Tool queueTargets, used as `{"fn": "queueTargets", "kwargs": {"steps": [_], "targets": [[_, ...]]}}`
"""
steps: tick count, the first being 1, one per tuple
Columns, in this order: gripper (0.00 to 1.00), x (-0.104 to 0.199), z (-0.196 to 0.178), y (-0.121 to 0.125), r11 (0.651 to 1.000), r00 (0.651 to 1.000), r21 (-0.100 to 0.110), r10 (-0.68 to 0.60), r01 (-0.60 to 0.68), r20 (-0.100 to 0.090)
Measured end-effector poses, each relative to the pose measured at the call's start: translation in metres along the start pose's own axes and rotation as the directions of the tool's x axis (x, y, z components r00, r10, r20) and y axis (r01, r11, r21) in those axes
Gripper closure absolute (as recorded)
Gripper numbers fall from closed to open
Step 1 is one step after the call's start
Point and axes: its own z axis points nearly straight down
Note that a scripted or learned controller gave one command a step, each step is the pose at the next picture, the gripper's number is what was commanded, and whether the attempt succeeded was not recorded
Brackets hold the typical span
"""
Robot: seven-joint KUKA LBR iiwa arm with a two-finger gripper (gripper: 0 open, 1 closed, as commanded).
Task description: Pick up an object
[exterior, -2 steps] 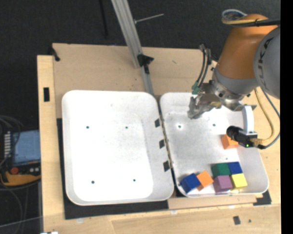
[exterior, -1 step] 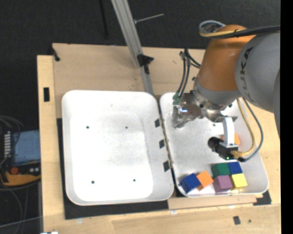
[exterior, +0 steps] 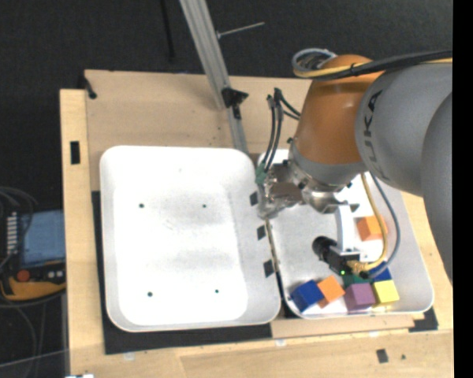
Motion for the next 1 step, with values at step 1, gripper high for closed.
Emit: {"fn": "queueTargets", "kwargs": {"steps": [1], "targets": [[1.0, 0.0461, 0.0071, -0.0107, 1.0, 1.0, 0.001, 0.0, 0.0, 0.0]]}}
